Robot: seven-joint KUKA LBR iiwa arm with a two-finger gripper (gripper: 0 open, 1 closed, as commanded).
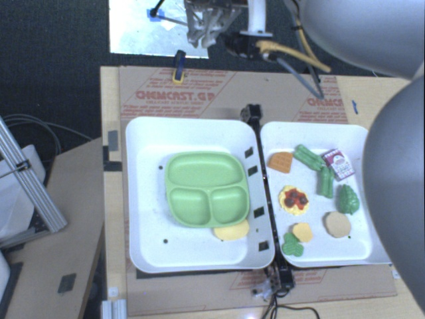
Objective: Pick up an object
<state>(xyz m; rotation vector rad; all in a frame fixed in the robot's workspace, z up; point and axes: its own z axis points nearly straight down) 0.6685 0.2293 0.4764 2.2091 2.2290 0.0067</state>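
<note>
Two shallow white bins sit side by side on a sheet of brown cardboard [219, 92] printed in red with lettering that reads roughly "CHEMCAST GP", once above the left bin and again, partly hidden, toward the upper right. The left bin [143, 198] holds a green divided tray [207, 189] with a yellow piece [232, 231] touching its lower edge. The right bin [358, 244] holds small toy foods: an orange wedge [281, 162], two green stalks [315, 166], a purple and white carton [338, 164] whose print is too small to read, a pizza slice [294, 200], a leafy green piece [347, 199], a tan round [337, 224], a yellow round [302, 232] and a small green piece [291, 246]. Dark carpet lies beyond the bench at the top of the frame, with a pale panel [136, 15] on it. The gripper [202, 37] hangs at the top centre, above that panel and well apart from both bins, touching nothing; whether its fingers are spread or closed cannot be told.
</note>
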